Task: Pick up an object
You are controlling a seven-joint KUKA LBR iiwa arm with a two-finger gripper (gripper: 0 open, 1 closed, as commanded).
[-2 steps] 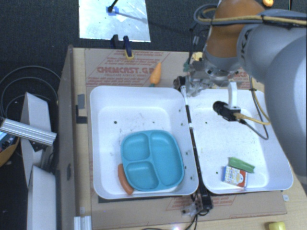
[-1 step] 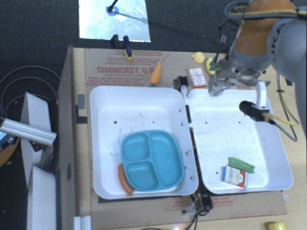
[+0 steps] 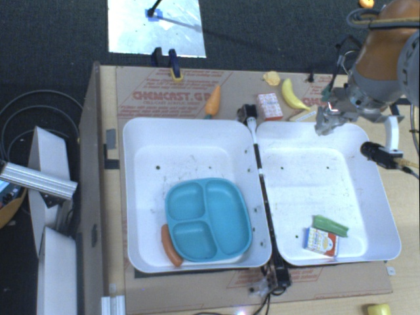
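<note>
Claw [image 3: 326,125] over right bin's [image 3: 367,176] far edge, grip state unclear; your target, small carton [image 3: 321,242], lies well nearward.

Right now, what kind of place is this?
Probably a robot lab for grasping tests. A grey and orange robot arm reaches over two white bins holding toy food, like a hot dog, and a blue divided plate.

Even bright overhead light, soft shadows, slightly grainy, glare on foil sheet [image 3: 156,18]
</note>
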